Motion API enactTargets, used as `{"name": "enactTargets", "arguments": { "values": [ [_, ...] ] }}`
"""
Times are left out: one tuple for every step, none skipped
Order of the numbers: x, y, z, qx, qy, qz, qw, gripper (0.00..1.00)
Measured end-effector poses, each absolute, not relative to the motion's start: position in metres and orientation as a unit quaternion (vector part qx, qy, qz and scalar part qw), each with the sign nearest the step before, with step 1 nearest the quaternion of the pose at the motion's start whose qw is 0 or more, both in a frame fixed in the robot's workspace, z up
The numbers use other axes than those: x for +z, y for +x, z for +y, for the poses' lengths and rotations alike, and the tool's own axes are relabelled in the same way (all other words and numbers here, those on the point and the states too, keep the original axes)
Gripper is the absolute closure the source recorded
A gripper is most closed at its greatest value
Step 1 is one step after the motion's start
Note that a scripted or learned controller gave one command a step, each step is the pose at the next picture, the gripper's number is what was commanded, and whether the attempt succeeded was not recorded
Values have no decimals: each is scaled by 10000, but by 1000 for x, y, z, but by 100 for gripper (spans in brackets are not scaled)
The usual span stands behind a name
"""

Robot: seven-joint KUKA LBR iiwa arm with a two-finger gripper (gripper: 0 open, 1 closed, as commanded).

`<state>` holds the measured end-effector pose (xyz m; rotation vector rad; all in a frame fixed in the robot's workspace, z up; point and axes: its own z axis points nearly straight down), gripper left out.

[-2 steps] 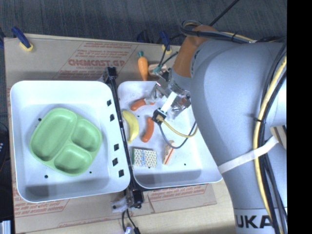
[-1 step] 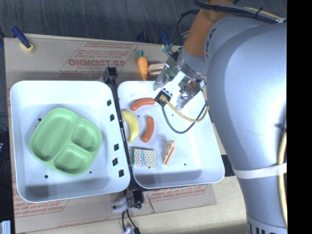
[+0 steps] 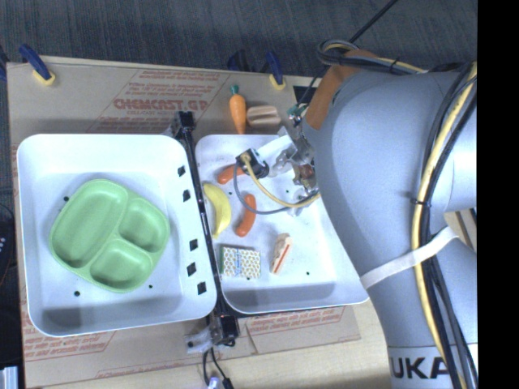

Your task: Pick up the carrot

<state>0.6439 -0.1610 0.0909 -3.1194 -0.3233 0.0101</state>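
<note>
Cardboard (image 3: 162, 96) under bins, carrot (image 3: 237, 112) on it; hand (image 3: 298, 164) state unclear.

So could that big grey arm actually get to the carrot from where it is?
Probably yes. The carrot lies outside the bins on the cardboard, with open space above it and only a small block beside it. The gripper hangs nearby over the right bin.

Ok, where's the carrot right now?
The carrot lies outside the bins, on the cardboard just above the right bin's top-left corner, beside a small tan block. The gripper is inside the bin, apart from it.
</note>
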Motion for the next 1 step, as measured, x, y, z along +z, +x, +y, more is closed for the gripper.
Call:
{"name": "enactTargets", "arguments": {
  "values": [
    [193, 647, -87, 5, -9941, -1081, 20, 0]
  ]
}}
